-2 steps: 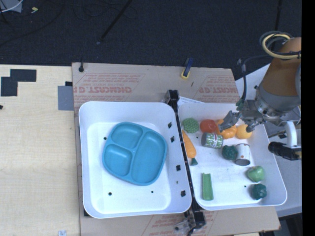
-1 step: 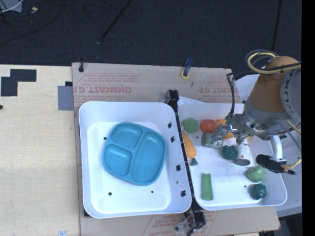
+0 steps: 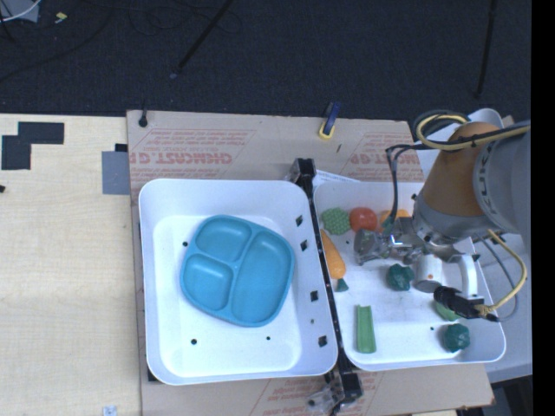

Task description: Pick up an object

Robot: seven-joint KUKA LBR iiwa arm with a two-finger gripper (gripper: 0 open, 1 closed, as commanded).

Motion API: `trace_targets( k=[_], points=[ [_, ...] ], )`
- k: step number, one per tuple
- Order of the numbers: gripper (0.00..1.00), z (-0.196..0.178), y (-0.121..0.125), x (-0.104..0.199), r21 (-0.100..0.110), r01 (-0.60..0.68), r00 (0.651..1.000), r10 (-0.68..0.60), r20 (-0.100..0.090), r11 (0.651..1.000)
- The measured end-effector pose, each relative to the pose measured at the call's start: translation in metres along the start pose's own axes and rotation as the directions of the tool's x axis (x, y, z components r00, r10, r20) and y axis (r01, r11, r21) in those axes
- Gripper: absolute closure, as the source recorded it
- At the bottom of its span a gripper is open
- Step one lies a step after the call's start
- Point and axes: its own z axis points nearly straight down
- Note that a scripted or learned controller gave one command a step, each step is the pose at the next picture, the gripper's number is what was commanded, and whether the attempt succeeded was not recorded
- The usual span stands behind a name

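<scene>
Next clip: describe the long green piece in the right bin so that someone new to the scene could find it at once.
Start at the right bin, the one the arm reaches into. Go to its near left part, just right of the divider between the bins: the green stick lies there alone, pointing toward the near rim. Its neighbours are rounded lumps, dark green or orange; it is the one straight, flat, bright green bar.

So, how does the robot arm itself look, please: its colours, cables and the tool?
The arm is grey with an orange band above the wrist. Yellow and black cables loop around it. The tool is grey metal.
</scene>
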Motion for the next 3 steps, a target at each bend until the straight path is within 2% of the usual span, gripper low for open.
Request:
trace_targets(
  k=[1,3],
  points=[
    [1.00,-0.013,0.000,-0.001,0.002,-0.003,1.000,0.003,-0.002,1.000],
    [1.00,-0.136,-0.006,0.005,-0.009,0.000,1.000,0.000,0.002,1.000]
  ],
)
